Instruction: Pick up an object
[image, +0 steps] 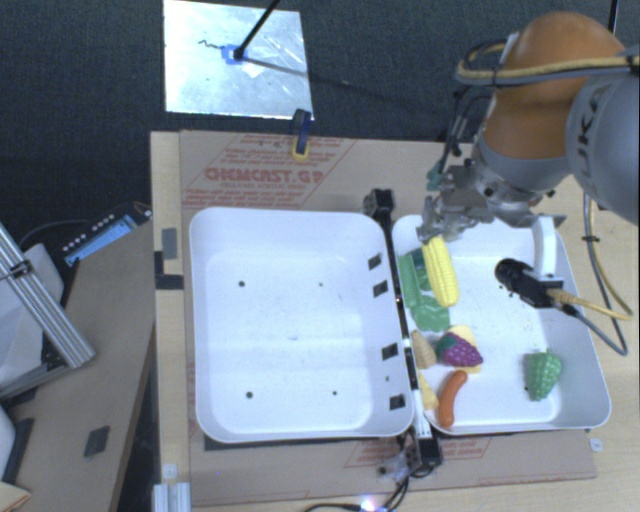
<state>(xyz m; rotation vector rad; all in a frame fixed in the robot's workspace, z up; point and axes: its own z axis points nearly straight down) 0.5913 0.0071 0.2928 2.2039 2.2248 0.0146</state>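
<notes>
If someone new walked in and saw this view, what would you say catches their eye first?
Probably the arm's big orange band at the top right, with its claw down over the far end of the right bin. Right under the claw lies a yellow corn cob, and toy foods cluster along that bin's left wall: purple grapes, an orange sausage, and a green piece off alone.

A robotics lab: a cardboard-topped bench (260, 165) with two white bins (290, 320), cables, aluminium framing (40, 310).

The grey metal robot arm (600, 120) carries a bulging orange band (545, 75); thin black and yellow cables (540, 68) loop across it.
</notes>
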